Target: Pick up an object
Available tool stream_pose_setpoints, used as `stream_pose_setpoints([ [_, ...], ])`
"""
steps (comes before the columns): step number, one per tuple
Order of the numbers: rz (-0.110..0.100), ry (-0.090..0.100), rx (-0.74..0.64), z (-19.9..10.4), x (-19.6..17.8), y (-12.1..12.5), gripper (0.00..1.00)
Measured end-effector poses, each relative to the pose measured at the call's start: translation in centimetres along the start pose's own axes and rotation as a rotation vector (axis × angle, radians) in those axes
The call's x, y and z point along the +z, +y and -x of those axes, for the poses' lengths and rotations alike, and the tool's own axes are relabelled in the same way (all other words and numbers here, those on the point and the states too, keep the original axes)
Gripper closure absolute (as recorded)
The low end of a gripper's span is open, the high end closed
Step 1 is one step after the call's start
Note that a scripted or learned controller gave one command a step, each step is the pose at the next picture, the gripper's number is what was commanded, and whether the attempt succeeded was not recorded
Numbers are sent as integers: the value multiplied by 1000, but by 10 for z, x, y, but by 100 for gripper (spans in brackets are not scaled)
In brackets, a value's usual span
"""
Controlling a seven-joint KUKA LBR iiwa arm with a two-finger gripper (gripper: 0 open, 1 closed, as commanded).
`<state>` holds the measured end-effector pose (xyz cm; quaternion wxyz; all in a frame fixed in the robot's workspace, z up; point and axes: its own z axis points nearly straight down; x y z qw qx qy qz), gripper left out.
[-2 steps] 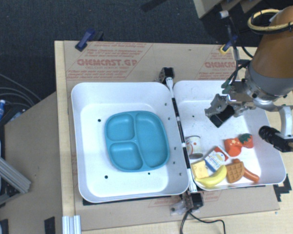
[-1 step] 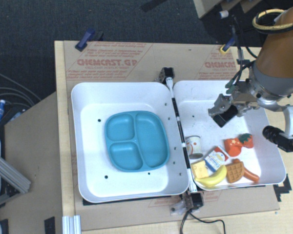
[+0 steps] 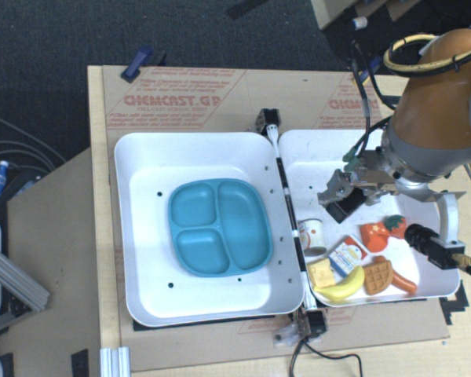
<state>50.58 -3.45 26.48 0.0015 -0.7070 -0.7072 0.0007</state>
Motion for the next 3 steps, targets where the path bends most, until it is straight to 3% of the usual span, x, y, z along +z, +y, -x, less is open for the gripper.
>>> stream_pose_setpoints([
  [1,-1,0,1,13,-7,-27,100],
  [2,3,-2,1,37,-2,-19,100],
  [3,0,0,0,10,4,-27,100],
])
